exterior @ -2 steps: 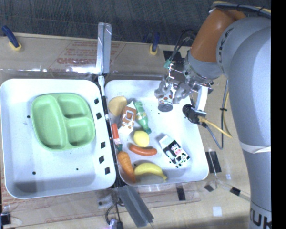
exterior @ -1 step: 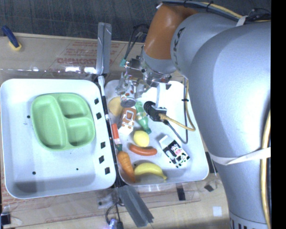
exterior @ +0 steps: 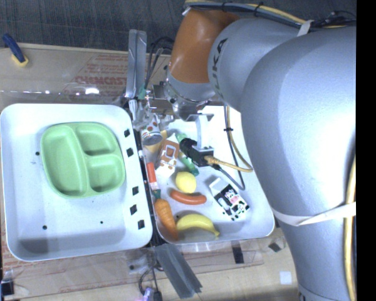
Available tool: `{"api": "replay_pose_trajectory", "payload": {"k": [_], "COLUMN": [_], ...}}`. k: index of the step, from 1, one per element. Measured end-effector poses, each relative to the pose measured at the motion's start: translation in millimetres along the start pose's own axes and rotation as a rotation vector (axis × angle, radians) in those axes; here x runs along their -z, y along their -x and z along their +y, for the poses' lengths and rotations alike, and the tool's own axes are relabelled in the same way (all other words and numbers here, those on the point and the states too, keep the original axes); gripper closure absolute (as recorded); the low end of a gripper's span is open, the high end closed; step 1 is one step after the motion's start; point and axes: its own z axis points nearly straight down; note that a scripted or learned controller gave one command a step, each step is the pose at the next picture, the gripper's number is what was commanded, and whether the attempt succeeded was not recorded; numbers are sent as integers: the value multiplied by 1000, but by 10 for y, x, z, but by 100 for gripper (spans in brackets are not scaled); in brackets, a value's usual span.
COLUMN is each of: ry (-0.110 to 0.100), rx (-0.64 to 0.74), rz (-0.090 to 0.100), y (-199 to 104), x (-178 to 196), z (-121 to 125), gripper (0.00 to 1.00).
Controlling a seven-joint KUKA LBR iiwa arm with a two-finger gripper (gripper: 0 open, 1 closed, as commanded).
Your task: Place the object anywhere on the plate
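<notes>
Partly hidden behind the arm's bulk (exterior: 288, 105): right bin (exterior: 260, 221); cannot tell gripper (exterior: 151, 115) state amid clutter.

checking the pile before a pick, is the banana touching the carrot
Touching. In the camera view the banana lies against the lower end of the carrot near the bin's front edge, with no white floor showing between them.

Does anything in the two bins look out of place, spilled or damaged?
Nothing looks spilled or broken. The green plate lies flat in the left bin. The toy food, such as the banana, carrot and lemon, lies crowded in the right bin, which seems normal here.
</notes>
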Motion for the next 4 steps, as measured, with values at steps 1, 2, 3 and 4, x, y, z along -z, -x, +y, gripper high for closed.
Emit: {"api": "replay_pose_trajectory", "payload": {"k": [1,2,3,4], "ry": [0,-2,3,6], "rx": [-1,1,-20,-100], "rz": [0,-1,0,0], "y": [4,6,584,582], "x": [1,98,425,679], "z": [1,1,-307,164], "gripper": [0,100,100,100]}}
